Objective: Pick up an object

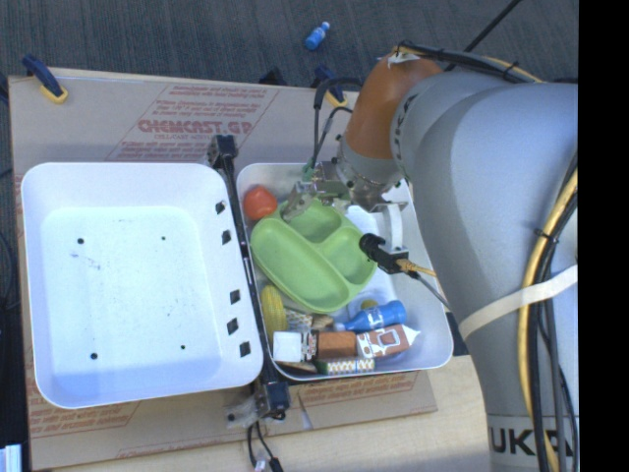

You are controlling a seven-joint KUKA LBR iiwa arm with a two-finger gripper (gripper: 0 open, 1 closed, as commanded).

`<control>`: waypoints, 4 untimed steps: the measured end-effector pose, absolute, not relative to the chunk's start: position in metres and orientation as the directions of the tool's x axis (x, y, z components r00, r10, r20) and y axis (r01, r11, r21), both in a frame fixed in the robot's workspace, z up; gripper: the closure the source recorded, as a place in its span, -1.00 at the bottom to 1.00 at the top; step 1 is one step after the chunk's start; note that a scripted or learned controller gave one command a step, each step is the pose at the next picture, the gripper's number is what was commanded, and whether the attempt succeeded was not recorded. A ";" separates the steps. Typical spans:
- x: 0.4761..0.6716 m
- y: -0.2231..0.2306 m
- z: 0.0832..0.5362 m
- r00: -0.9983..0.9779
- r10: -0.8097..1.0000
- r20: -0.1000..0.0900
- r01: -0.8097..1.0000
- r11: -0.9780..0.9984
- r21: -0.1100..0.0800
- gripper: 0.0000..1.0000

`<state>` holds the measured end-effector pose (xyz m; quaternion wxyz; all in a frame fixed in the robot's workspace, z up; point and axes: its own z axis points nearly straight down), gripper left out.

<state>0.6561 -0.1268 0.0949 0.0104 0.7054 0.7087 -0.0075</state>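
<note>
At the far left of the bench sits the left bin [128, 283], its white floor bare apart from a few dark specks. Behind both bins, along the back edge of the cardboard sheet [187, 116] they rest on, I read red print: "CHEMCAST GP", with smaller lines I can't make out.

Moving right, the right bin [432, 347] is crowded. An orange ball [259, 203] lies near its back-left corner. A green divided dish [310, 259] fills the middle, tilted, its long axis running from the back-right toward the front-left corner. Along the front edge I see a yellow piece [272, 309], a small white box [287, 346], a brown and white packet [378, 342] whose writing is too small to read, and a blue bottle [378, 315] just behind it.

My gripper [324, 187] hangs over the back edge of the right bin, just beyond the dish's far end; whether it is spread or closed I cannot tell from here. I judge the dish the nearest candidate: it lies toward the front-left of the tool, with the ball just to the tool's left. Further right, the arm [482, 214] carries part of the "KUKA" lettering near the lower edge.
</note>
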 end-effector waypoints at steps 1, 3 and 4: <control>0.617 -0.124 0.095 -0.002 1.000 -0.022 1.000 0.002 0.005 -1.00; 0.637 -0.127 0.094 -0.003 1.000 -0.017 1.000 0.003 0.001 -1.00; 0.594 -0.124 0.094 -0.004 1.000 -0.014 1.000 0.004 0.003 -1.00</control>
